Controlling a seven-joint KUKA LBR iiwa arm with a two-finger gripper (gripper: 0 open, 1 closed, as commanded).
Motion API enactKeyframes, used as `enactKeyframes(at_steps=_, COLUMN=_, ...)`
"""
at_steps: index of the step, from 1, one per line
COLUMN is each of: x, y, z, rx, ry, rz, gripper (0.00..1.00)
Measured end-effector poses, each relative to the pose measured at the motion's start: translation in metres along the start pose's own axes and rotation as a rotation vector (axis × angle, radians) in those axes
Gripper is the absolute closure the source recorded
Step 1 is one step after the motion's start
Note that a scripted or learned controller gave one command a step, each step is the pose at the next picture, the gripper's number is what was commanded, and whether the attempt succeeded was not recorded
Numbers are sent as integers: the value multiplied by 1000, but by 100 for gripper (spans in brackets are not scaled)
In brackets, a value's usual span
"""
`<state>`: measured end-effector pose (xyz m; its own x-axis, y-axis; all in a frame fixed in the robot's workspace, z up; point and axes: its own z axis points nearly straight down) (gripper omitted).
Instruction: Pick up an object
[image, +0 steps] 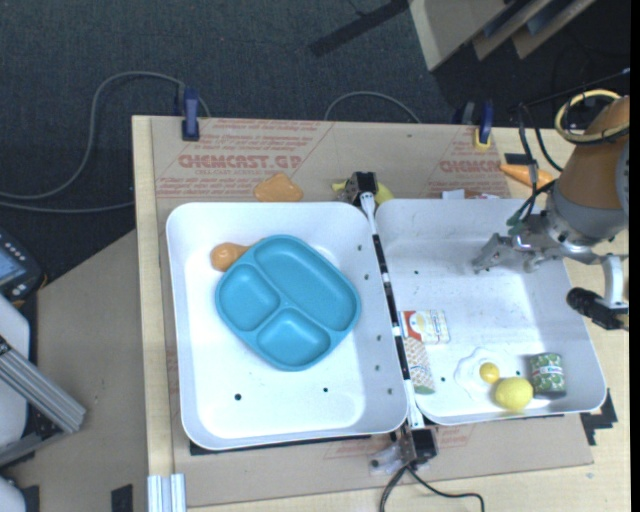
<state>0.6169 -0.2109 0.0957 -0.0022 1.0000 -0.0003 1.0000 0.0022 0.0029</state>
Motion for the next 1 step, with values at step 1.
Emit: enactKeyframes(at_steps=1, x=-14, y=-72, z=-19, rx=8, ry=3, rz=6, gripper=0)
